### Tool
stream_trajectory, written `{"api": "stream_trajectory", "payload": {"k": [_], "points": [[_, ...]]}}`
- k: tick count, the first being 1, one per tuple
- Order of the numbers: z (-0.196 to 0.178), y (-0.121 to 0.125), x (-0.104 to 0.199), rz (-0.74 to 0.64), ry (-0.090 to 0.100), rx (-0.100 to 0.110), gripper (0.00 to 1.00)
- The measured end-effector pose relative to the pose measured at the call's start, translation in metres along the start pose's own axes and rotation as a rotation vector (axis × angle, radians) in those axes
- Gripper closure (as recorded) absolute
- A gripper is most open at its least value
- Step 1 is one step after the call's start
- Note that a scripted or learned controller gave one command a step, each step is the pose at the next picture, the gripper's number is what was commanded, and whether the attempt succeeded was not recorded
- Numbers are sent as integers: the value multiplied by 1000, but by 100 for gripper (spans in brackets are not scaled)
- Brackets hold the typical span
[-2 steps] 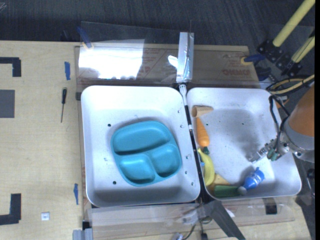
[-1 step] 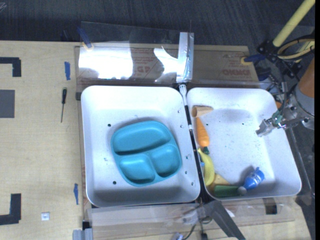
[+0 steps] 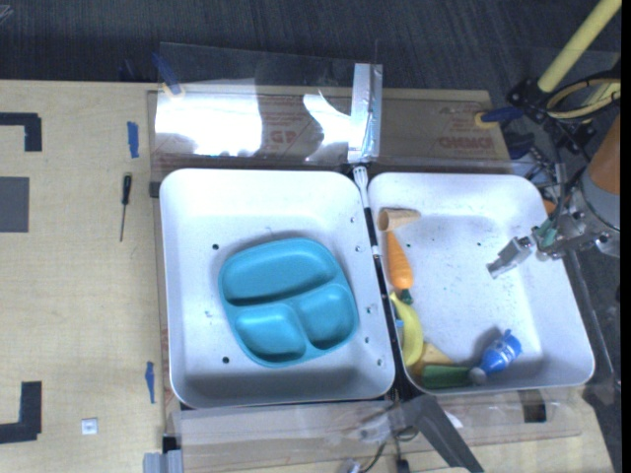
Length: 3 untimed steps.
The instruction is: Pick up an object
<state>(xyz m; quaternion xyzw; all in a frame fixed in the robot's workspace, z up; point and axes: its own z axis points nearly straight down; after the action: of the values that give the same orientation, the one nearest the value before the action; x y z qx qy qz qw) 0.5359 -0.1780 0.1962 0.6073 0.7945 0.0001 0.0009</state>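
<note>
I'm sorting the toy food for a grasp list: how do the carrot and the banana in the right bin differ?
The carrot is orange and straight; the banana is yellow and curved. The carrot lies nearer the bin's far edge, just below a tan block; the banana lies nearer the front, its lower end by a green item. Both lie flat along the right bin's left wall, end to end.

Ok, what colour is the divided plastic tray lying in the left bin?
Light blue; the divided plastic tray shows plainly in the camera view.
</note>
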Motion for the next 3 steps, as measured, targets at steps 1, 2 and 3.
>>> {"api": "stream_trajectory", "payload": {"k": [1,2,3], "points": [[4,43,40,-158,-1,-3,0],[95,116,23,-49,2,5,0],[109,87,28,102,1,-2,0]]}}
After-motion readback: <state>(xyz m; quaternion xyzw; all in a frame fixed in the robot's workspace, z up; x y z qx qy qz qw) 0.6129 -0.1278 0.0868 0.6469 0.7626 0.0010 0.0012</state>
